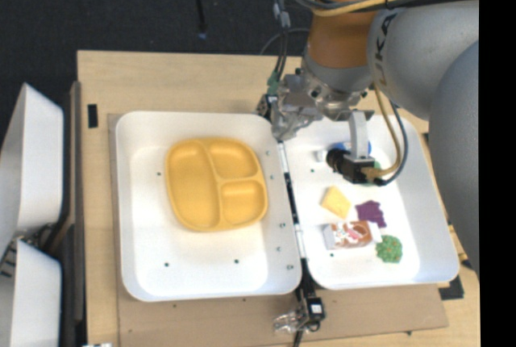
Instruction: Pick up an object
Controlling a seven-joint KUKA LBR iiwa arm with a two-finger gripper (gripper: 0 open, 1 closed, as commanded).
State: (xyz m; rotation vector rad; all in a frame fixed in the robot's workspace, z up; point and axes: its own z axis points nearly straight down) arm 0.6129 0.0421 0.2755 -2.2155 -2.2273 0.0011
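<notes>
Yellow wedge (337, 201) lies mid right bin (419, 204), near a purple piece (371, 212), a green floret (389, 248) and a small packet (349, 236) whose red print is too small to read. The gripper (289, 116) sits up and left of them, apart from all four, at the bin's upper left corner. Whether it is open or closed cannot be told.

So there were two white bins, a left bin (129, 176) and a right bin (419, 200); the left held just one yellow divided plate (216, 182); the right had five small things: one yellow wedge (336, 201), one purple piece (371, 212), one green clump (389, 248), one red-and-white packet (349, 236), and one blue bit (361, 149), half hidden so I couldn't tell what it was.
</notes>
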